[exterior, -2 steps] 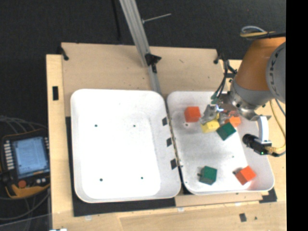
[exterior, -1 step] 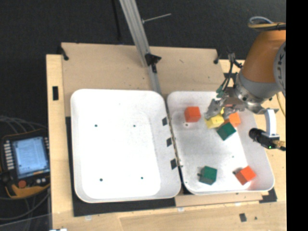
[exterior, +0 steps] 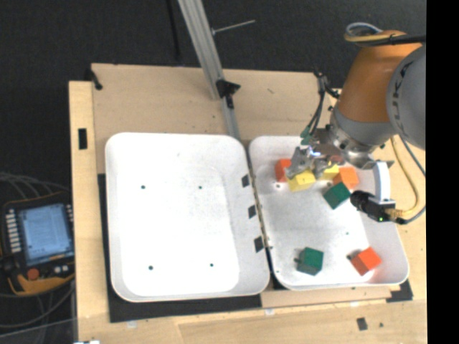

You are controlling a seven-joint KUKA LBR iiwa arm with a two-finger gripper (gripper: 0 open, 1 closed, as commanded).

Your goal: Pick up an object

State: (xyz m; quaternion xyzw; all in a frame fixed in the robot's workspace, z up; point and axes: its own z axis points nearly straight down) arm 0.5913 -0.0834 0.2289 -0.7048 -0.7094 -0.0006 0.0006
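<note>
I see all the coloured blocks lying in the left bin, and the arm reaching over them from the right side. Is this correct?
Not quite: the blocks lie in the right bin, not the left bin. The camera view shows a yellow block, orange blocks and green blocks there. The rest is right: the arm reaches in from the right, with its gripper over the upper cluster.

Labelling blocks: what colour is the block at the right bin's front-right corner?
Orange block, clearest in the camera view.

1 fixed camera looks down at a slant on the bench (exterior: 179,84) and both white bins (exterior: 115,192).
</note>
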